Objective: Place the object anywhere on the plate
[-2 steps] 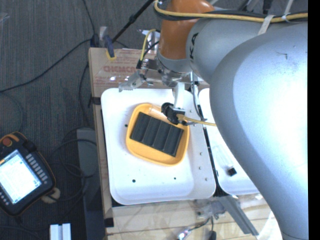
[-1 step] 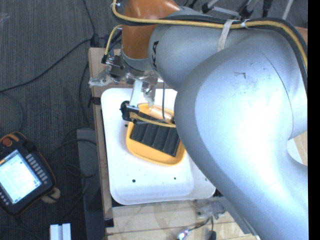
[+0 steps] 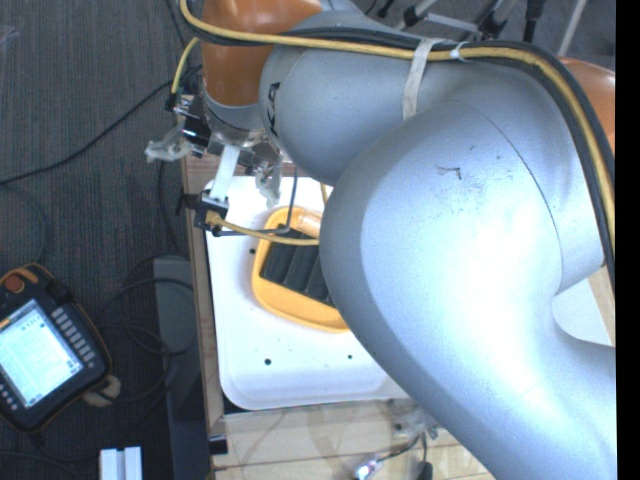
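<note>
While the arm (image 3: 470, 248) fills the middle and right of your frame, smooth matt grey with a few scuffs, note its glossy orange band (image 3: 250, 28) at top centre.

Gripper (image 3: 243, 168) sits just below that band, upper left of centre. It is pale metal brackets and bright fittings, above the bin's upper left corner. You cannot tell whether it is released or clenched, or on anything, because the hardware blurs together.

Bin (image 3: 300, 368), lower centre: shallow white plastic with rounded corners and a few dark specks on its floor.

Plate (image 3: 290, 308) lies in the bin. It is yellow with a thick rounded rim, and its right part is hidden under the arm.

Dark thing (image 3: 293, 266), ribbed, rests inside the plate's rim. It is also cut off by the arm, so you cannot make out its whole shape.

Pendant (image 3: 40, 353), lower left: black casing, orange trim, lit screen. It lies on grey ribbed carpet (image 3: 80, 88).

Bench (image 3: 300, 438): bare pale wood along the bottom edge, under the bin.
</note>
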Robot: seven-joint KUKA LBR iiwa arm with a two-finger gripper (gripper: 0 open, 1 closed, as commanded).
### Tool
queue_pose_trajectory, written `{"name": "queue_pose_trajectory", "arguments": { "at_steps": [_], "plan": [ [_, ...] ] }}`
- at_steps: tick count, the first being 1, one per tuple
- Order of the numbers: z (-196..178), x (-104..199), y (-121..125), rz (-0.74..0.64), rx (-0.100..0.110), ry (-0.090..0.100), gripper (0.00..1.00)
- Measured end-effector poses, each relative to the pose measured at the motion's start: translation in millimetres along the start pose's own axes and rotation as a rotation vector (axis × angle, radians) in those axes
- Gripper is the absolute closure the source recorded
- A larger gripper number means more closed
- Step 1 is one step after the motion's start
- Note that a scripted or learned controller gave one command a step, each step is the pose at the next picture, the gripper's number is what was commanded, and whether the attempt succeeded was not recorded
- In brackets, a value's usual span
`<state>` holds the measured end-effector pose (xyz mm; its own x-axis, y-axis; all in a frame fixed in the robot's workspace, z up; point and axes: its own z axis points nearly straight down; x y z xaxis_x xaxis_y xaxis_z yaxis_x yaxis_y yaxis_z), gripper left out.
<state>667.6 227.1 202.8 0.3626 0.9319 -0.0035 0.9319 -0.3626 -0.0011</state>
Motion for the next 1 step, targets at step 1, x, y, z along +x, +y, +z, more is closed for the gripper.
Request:
{"name": "queue_pose_trajectory", "arguments": {
  "at_steps": [1],
  "plan": [
    [16.1, -49.5, 19.6, -0.438, 0.001, 0.0, 0.0]
  ]
}}
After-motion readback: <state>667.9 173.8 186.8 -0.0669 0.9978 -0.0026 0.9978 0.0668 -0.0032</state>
